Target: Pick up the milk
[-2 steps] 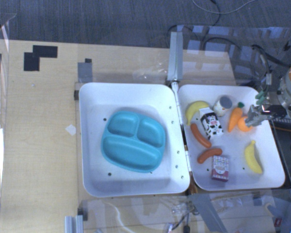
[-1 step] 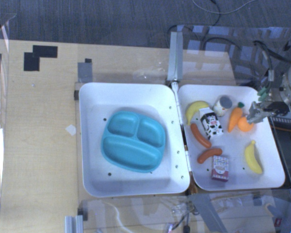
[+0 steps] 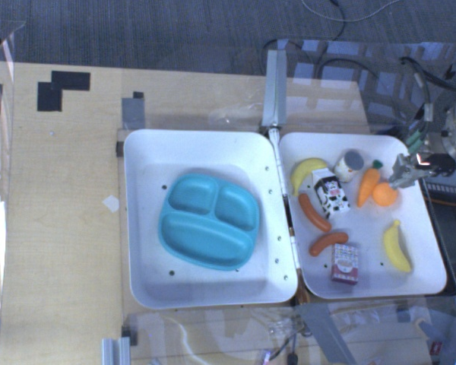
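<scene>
Milk [image 3: 332, 195] lies in right bin [image 3: 433, 268]; blue tray [image 3: 209, 220] fills left bin [image 3: 140, 280].

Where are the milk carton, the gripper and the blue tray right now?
milk carton [image 3: 333, 195]: camera view, on its cow-patterned side, in the right bin.
gripper [image 3: 403, 172]: camera view, at its tip, over the right bin's right part.
blue tray [image 3: 209, 220]: camera view, on its large front compartment, in the left bin.

Milk [image 3: 332, 195] lies among toy food in the right bin [image 3: 425, 280].
</scene>
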Controlling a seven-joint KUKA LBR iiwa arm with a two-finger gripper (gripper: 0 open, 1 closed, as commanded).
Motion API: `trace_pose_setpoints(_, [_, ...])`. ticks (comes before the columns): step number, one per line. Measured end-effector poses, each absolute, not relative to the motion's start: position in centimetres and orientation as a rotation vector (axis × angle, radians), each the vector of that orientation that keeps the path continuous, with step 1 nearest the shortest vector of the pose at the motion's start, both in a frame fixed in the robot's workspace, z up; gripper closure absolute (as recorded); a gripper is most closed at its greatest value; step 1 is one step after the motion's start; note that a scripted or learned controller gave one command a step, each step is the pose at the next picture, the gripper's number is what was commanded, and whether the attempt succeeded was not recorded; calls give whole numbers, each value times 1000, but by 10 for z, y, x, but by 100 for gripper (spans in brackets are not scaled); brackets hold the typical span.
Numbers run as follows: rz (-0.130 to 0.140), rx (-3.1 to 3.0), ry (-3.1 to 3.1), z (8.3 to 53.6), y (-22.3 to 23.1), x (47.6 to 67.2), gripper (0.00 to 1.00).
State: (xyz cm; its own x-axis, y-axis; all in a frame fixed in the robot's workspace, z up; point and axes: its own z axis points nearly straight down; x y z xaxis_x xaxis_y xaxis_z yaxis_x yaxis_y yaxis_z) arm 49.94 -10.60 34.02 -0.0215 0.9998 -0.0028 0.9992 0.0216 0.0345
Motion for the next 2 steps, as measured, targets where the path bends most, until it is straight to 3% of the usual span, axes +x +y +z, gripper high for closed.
trace_pose_setpoints(2, [48,2159,2233,363,-104,503,100])
